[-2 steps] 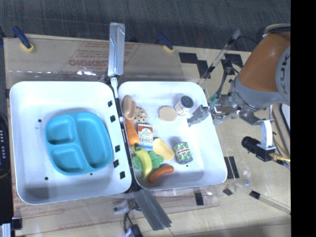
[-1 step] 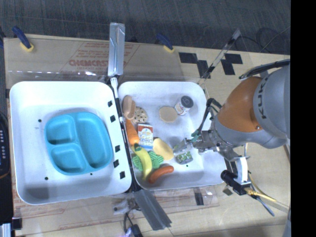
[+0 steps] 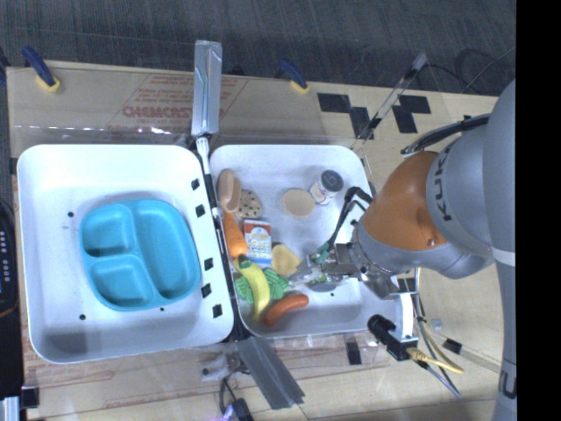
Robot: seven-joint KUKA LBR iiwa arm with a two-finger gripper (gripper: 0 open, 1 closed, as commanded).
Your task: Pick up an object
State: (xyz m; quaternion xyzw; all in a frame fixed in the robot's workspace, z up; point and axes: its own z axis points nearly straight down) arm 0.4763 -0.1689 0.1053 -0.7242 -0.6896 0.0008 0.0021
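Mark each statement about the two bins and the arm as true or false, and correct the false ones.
1. The blue divided tray lies in the left bin. True.
2. The banana lies in the left bin. False: it lies in the right bin.
3. The gripper is over the right bin. True.
4. The sausage rests on the blue tray. False: it lies beside the banana in the right bin.
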